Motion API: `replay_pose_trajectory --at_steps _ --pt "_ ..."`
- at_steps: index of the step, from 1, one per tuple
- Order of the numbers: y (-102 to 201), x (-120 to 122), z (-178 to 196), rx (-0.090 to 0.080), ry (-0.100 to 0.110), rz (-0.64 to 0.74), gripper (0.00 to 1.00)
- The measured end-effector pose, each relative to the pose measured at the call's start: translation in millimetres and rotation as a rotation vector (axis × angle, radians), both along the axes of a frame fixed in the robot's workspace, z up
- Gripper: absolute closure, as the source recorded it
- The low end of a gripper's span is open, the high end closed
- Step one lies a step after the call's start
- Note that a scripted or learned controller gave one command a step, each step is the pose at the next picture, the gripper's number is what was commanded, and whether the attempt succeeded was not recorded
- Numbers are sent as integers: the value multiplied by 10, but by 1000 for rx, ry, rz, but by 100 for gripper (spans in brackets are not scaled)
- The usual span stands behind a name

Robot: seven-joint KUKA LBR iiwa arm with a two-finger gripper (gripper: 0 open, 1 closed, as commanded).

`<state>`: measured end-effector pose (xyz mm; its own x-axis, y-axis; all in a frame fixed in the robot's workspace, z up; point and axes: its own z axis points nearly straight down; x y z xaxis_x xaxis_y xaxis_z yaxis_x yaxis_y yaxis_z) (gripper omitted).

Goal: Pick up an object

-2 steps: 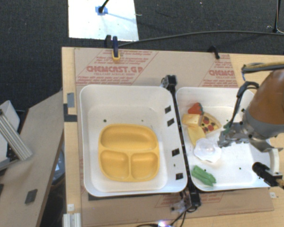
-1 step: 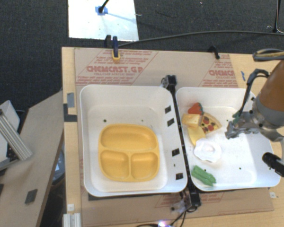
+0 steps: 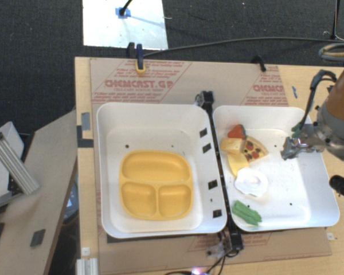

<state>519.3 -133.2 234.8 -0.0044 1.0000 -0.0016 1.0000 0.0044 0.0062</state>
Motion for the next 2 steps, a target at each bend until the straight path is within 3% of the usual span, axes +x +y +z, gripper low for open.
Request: replay_pose_trajectory --at_steps 2 --pt "982 135 -9 3 4 5 100"
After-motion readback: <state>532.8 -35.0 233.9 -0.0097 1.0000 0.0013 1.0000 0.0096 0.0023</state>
